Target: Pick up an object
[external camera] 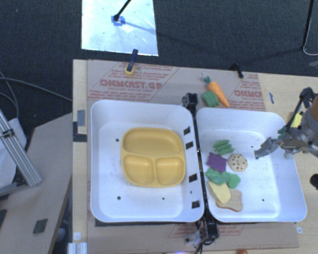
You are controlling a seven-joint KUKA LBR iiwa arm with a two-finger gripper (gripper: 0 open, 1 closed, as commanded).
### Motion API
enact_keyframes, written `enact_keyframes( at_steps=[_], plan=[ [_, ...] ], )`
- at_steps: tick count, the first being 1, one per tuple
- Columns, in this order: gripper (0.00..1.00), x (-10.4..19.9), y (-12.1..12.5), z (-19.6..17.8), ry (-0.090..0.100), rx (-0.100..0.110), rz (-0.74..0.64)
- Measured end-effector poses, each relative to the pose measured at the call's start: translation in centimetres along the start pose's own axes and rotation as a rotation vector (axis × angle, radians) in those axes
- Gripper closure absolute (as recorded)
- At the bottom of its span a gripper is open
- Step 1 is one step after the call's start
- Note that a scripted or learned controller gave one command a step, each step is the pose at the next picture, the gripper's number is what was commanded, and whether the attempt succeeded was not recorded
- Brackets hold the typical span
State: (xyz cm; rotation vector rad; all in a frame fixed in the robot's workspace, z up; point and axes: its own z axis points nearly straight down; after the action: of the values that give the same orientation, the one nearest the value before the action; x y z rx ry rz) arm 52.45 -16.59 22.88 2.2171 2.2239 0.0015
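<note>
The claw (264,149) hung over the right bin (289,206), near its right wall, its grey tip pointing left toward the food; whether it was apart or together could not be told, and nothing showed between its tips. The arm (311,135) reached in from the right edge.

Left of the claw, and apart from it, lay a round cookie (237,162). Just beside the cookie sat a purple piece (216,161), with a green pod (222,147) above it and green pieces (223,177) below. Nearer the front wall a yellow wedge (219,192) touched a slice of toast (234,200). All the toy food clustered along the bin's left side.

The left bin (103,148) held a yellow tray (152,156) with three sections, lying flat near its middle.

Behind the bins, on the bench (285,89), a toy carrot (218,91) lay with a green piece (211,98) touching it. A blue and yellow tool (131,62) rested at the bench's back edge, below a shiny sheet (120,23) on the dark floor.
</note>
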Motion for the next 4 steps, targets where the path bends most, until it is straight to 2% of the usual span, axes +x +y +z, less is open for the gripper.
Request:
enact_keyframes(
  at_steps=[1,2,3,4],
  plan=[
    [0.00,6.4,3.9,13.3,0.000,-0.006,0.001],
    [1.00,6.4,3.9,12.4,0.000,-0.003,0.002],
    [1.00,7.8,-0.9,14.0,-0.005,-0.018,0.004],
    [1.00,3.5,6.9,10.3,-0.005,-0.011,-0.001]
  ],
)
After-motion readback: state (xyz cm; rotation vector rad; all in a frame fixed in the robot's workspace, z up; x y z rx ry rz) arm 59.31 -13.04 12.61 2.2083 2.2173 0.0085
